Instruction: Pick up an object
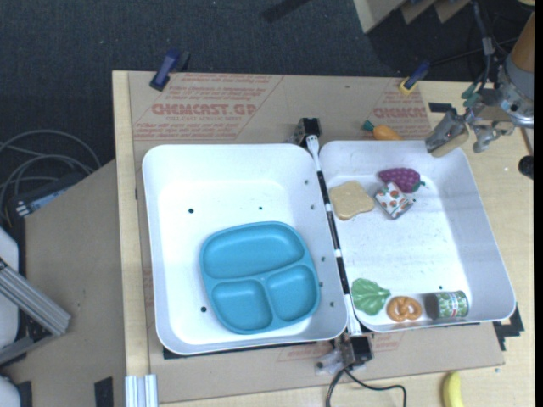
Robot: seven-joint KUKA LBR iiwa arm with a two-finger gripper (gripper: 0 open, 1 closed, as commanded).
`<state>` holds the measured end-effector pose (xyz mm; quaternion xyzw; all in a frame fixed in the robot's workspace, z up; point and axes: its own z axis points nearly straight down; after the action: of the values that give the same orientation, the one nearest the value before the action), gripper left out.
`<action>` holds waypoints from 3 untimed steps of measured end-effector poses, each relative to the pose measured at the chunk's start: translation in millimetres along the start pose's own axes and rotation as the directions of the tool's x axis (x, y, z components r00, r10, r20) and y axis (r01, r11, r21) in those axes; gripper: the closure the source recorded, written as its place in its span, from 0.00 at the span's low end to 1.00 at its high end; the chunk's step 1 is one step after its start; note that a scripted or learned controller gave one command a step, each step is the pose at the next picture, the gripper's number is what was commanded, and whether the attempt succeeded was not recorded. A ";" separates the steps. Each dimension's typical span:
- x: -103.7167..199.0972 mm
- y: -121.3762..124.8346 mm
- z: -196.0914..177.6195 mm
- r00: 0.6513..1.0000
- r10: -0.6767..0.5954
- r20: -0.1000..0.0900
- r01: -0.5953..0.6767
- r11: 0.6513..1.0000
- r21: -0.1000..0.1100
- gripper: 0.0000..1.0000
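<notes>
Counted two white bins, the left one [161, 227] and the right one [484, 219]. One blue divided plate [254, 274] sat in the left bin. Right bin had six bits: one purple grape bunch [400, 177] up around 12 o'clock, one patterned carton [392, 200], one tan toast slice [350, 200], then at 6 o'clock one green leaf [369, 296], one pretzel [404, 309], one can [447, 304].

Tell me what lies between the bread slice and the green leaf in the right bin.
Nothing: in the camera view, bare white bin floor runs from the bread slice down to the green leaf.
</notes>
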<state>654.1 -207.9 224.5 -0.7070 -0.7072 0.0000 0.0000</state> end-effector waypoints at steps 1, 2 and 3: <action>21.9 -1.8 140.8 1.000 -0.001 -0.001 0.001 1.000 0.002 0.00; 46.7 12.9 139.4 1.000 -0.001 0.000 0.001 1.000 -0.002 0.00; 45.4 15.0 124.1 1.000 -0.002 0.003 0.002 1.000 -0.008 1.00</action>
<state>669.1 -162.4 100.5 -0.7064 -0.7078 -0.0016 -0.0039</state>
